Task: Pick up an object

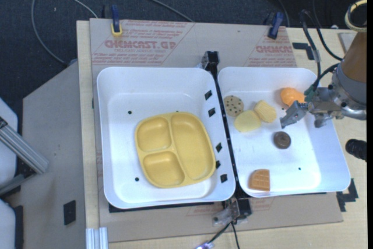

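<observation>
Across the worktop [87, 125], left to right: left bin [111, 125] with a yellow divided tray [175, 148]; right bin [326, 172] with a speckled cookie [233, 105], two pale yellow pieces [256, 116], a brown round piece [282, 140], an orange-tan block [260, 179] and an orange ball [289, 94]. My hand [304, 114] hovers above the right bin, near the ball, fingers spread, grasping nothing. I judge the approach is under way; next I must settle over one object, descend and close.
</observation>
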`<state>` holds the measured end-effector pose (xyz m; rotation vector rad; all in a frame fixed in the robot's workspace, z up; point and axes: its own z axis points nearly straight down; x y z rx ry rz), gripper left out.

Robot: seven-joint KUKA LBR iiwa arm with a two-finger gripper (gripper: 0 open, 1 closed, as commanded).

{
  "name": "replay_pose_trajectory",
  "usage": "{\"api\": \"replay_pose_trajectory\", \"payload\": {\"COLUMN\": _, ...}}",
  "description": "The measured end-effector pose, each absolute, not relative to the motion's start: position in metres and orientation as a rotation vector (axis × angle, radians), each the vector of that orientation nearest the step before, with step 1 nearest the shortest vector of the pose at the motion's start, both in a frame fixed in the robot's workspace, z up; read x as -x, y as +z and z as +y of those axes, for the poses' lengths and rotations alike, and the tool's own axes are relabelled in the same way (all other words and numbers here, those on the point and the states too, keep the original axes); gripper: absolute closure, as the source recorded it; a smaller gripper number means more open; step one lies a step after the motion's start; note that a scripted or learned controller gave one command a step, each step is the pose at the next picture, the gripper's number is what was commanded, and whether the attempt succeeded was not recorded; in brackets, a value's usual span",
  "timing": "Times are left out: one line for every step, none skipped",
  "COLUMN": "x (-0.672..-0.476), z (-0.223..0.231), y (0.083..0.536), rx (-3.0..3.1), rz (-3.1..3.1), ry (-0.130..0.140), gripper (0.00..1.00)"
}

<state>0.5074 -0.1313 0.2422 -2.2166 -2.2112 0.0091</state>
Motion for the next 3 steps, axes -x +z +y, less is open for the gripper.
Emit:
{"api": "replay_pose_trajectory", "payload": {"x": -0.509, "z": -0.131, "y": 0.247, "rx": 2.22, "rz": -2.22, "ry": 0.0, "gripper": 0.0}}
{"api": "replay_pose_trajectory", "payload": {"x": -0.51, "z": -0.136, "y": 0.203, "rx": 2.218, "rz": -2.216, "ry": 0.004, "gripper": 0.0}}
{"api": "replay_pose_trajectory", "payload": {"x": -0.509, "z": -0.14, "y": 0.16, "rx": 2.217, "rz": -2.216, "ry": 0.004, "gripper": 0.0}}
